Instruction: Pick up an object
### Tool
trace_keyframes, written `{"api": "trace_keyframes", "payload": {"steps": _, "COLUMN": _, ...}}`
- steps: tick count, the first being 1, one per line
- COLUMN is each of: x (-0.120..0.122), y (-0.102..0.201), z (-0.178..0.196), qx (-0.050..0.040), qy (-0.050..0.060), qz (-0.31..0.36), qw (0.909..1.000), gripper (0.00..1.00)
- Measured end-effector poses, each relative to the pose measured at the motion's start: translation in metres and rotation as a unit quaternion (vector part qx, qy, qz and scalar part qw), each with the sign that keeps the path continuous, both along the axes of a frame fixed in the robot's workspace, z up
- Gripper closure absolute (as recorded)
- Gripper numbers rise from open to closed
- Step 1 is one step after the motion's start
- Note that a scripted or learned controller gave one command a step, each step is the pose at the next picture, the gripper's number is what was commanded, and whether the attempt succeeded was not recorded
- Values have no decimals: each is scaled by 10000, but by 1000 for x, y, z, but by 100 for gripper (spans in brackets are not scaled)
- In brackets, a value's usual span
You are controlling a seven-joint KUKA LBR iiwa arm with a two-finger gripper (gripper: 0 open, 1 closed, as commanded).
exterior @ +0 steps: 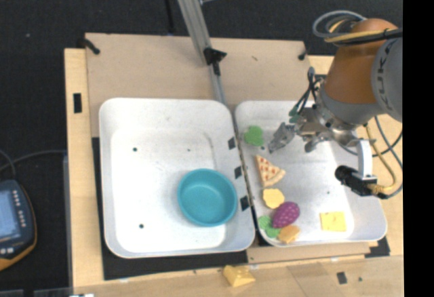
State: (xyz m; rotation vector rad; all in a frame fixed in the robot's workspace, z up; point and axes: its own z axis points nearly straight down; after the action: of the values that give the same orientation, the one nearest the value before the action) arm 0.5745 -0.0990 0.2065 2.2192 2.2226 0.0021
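Bowl [205, 197] in left bin [119, 119]; toy foods [279, 204] fill right bin [369, 224].

On the tabletop [78, 153], the left bin [135, 126] holds a teal bowl [206, 196], while the claw [293, 138] hovers, fingers spread, over the right bin [352, 228] near a pizza slice [268, 170].

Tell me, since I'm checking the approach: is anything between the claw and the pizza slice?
Nothing visible. The claw hangs over the right bin, and bare white floor separates it from the pizza slice below-left. The green piece sits off to the side.
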Motion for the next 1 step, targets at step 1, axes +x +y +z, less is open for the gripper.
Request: {"api": "trace_keyframes", "payload": {"steps": 1, "x": 0, "y": 0, "z": 0, "qx": 0, "qy": -3, "qz": -7, "qw": 10000, "gripper": 0}}
